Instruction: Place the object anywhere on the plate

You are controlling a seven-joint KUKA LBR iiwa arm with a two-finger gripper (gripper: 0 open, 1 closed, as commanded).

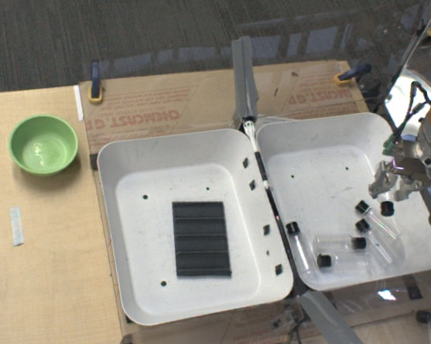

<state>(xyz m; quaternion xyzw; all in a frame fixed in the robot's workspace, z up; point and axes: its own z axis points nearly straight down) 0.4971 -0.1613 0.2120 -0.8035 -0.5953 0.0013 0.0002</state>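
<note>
so the grey two-finger gripper [389, 185] hangs at the right bin's [312, 136] right edge, can't tell its grip state, with the clear black-capped plastic tubes [364, 239] just below-left of it, and the ribbed black rectangular plate [201, 237] way over in the left bin [127, 217]
</note>
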